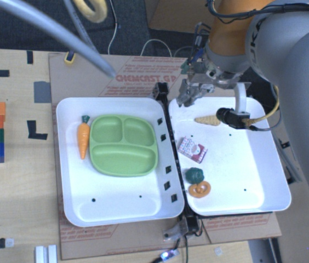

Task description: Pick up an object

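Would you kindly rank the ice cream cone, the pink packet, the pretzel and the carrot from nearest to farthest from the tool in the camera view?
From the tool, at the right bin's far left corner:
1. Ice cream cone, just right of it, right bin.
2. Pink packet, right bin, middle left.
3. Pretzel, right bin, near edge.
4. Carrot, left bin, beside the green tray.

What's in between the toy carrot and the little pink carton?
In the camera view, the green divided plate sits between the carrot and the pink carton, and so does the black-clipped divider where the two bins meet.
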{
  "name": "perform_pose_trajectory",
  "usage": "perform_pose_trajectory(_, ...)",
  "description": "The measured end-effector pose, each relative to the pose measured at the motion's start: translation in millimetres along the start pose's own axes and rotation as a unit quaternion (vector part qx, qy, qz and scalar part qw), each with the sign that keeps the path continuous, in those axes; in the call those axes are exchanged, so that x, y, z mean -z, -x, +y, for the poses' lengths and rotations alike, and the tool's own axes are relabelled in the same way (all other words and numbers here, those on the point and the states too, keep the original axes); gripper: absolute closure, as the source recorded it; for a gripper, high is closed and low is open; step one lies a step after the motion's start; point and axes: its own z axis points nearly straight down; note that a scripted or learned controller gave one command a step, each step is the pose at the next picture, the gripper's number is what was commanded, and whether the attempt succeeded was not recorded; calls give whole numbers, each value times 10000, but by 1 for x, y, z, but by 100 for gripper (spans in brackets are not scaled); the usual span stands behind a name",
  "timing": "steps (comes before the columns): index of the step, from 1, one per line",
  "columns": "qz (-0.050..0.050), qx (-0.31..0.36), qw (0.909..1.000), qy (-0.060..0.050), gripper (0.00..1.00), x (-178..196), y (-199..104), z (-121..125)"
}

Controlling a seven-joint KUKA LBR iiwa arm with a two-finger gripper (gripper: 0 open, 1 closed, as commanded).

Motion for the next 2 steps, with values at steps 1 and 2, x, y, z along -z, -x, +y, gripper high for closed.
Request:
perform_pose_trajectory(1, 0, 4, 10000, -7, 100, -11, -62, -13)
perform_pose_trajectory(2, -4, -2, 10000, -10, 100, -28, -114, -26)
